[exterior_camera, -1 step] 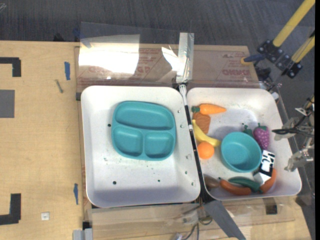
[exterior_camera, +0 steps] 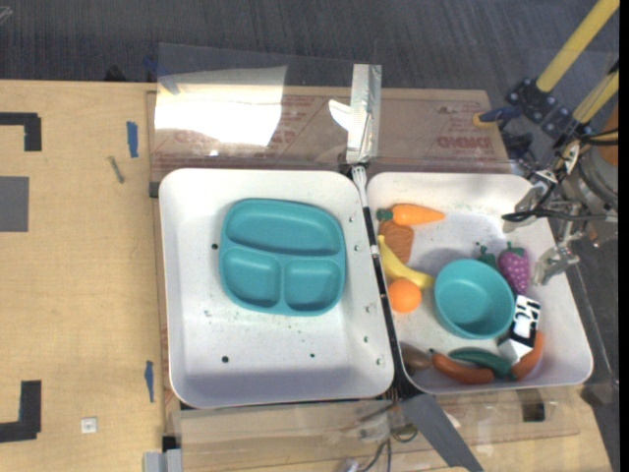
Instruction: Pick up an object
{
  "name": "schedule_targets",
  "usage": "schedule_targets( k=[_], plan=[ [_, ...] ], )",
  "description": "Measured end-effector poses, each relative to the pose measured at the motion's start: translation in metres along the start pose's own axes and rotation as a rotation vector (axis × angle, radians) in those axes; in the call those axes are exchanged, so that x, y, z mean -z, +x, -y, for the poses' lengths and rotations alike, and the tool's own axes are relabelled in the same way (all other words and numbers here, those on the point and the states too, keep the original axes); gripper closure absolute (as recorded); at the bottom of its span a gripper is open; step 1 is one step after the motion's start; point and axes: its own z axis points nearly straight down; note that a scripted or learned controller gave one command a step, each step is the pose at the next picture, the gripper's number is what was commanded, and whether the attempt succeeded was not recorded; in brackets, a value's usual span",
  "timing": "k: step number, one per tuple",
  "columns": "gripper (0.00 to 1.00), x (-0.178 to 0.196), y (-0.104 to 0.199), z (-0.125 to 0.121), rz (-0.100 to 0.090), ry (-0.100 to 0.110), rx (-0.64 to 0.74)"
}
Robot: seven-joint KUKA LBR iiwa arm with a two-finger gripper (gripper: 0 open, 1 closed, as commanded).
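The hand (exterior_camera: pixel 546 232) hovers over the right bin's (exterior_camera: pixel 580 347) far right edge, beside the purple grapes (exterior_camera: pixel 513 265). Whether it is open I cannot tell. A teal bowl (exterior_camera: pixel 474 297) sits mid-bin.

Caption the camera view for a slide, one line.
Gripper hovers at the right bin's far edge over toy food and a teal bowl; a teal divided plate sits in the left bin.

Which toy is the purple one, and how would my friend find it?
Look in the right-hand white bin. Find the teal bowl; just right of its rim lies a bunch of toy grapes. It is the only purple, bumpy thing there.
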Motion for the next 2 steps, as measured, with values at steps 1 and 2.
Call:
schedule_targets(
  k=[1,2],
  plan=[
    [0.00,-0.094,-0.011,0.004,0.008,0.006,-0.008],
    [0.00,-0.095,0.007,-0.005,0.003,0.003,-0.168]
  ],
)
